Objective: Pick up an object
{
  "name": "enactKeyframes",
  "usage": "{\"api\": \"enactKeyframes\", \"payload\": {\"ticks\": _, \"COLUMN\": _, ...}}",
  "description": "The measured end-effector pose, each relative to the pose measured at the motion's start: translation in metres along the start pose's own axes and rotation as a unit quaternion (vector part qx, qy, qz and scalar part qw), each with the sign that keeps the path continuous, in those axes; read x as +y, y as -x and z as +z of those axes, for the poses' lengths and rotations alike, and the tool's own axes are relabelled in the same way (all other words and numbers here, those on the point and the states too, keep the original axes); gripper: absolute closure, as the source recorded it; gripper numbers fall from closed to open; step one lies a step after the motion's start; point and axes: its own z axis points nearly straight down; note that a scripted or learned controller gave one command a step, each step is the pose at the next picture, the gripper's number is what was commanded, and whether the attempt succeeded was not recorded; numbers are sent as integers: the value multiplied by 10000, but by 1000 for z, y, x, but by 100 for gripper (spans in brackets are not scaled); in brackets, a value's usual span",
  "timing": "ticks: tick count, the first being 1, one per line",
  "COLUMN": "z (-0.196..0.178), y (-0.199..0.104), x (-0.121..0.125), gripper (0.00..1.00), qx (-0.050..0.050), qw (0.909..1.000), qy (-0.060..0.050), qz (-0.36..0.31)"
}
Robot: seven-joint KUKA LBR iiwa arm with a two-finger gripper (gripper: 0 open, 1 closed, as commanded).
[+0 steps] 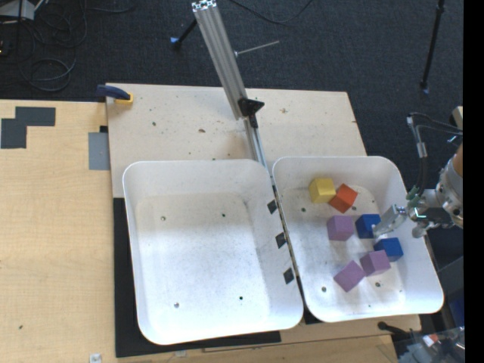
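Observation:
The right bin (355,162) holds several small blocks. A yellow block (321,189) and an orange block (345,197) touch near its far side. Below them lie a purple block (340,228) and a blue block (367,224) side by side. Nearer the front are a second blue block (389,248), a purple block (375,262) and another purple block (349,275). My gripper (394,219) reaches in over the bin's right rim. Its tip is low, just right of the upper blue block and above the lower one. No block shows in its grasp.
The left bin (151,174) stands beside the right one, with black clips (280,240) along the shared rim. A slanted aluminium pole (225,59) rises behind the bins. A blue and yellow clamp (115,94) lies at the board's far left corner.

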Motion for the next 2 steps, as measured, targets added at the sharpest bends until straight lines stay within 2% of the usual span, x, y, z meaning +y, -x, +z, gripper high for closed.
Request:
{"api": "enactKeyframes", "payload": {"ticks": 1, "z": -2, "y": 1, "x": 1, "gripper": 0, "qx": -7, "qw": 10000, "qy": 24, "qz": 13}}
{"api": "enactKeyframes", "payload": {"ticks": 2, "z": 56, "y": 9, "x": 4, "gripper": 0, "qx": 0, "qw": 10000, "qy": -4, "qz": 7}}
